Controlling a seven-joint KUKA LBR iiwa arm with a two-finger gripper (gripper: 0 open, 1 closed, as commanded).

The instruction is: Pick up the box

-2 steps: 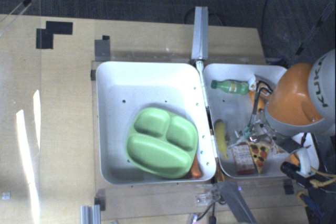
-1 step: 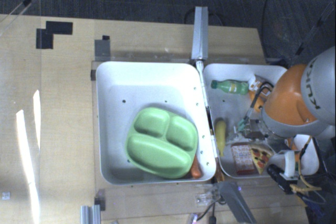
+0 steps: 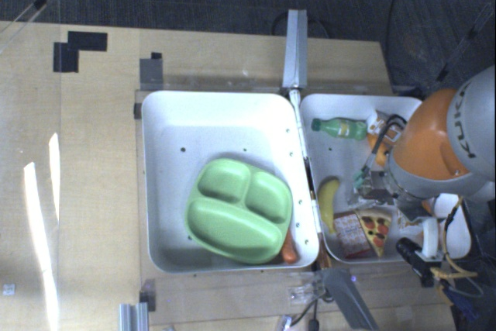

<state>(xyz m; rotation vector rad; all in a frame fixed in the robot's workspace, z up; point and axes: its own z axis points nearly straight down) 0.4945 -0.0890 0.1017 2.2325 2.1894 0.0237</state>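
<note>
The box (image 3: 358, 233) is a small flat carton with a red-brown face and a pizza picture. It lies at the near end of the right bin (image 3: 341, 108). My gripper (image 3: 373, 188) reaches down into that bin from the right, below the grey and orange arm (image 3: 434, 147). In the view it sits just beyond the box's far edge, over the bin floor. I cannot make out any contact with the box. The arm's bulk hides the right part of the bin.
A yellow banana (image 3: 328, 201) lies left of the box, along the bin's left wall. A green bottle (image 3: 341, 128) lies at the far end. The left bin (image 3: 167, 136) holds a large green lidded tray (image 3: 239, 209), with an orange item (image 3: 289, 250) at its near right corner.
</note>
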